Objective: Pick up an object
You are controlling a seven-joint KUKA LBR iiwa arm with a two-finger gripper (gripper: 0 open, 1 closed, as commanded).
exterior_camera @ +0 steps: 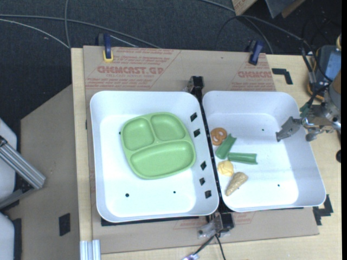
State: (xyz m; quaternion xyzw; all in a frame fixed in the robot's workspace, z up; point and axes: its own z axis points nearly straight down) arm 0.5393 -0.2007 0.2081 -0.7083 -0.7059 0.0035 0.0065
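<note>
- I see the bench (162, 69), a brown board printed with red lettering, with two clamps on its far edge.
- Two shallow white bins sit on it side by side: the left bin (108, 145) and the right bin (303, 172), touching along a black centre divider.
- In the left bin a green divided plate (158, 145) lies flat, with three compartments, slightly left of the bin's middle.
- The arm comes in at the right edge of my view; its gripper (287, 130) hangs over the right bin's right side, near the rim, well apart from the small items.
- I cannot tell how far the jaws stand apart, and I see nothing in them.
- The objects to pick lie clustered at the left side of the right bin, just beside the divider.
- A green stick-shaped piece (242, 157) lies roughly level, with a second green piece (225, 146) slanting up to its left.
- A tan cone-shaped item (236, 183) lies nearest me.
- An orange ring (218, 135) sits at the far end of the cluster.
- A small yellow lump (225, 168) lies between the green pieces and the tan item.
</note>
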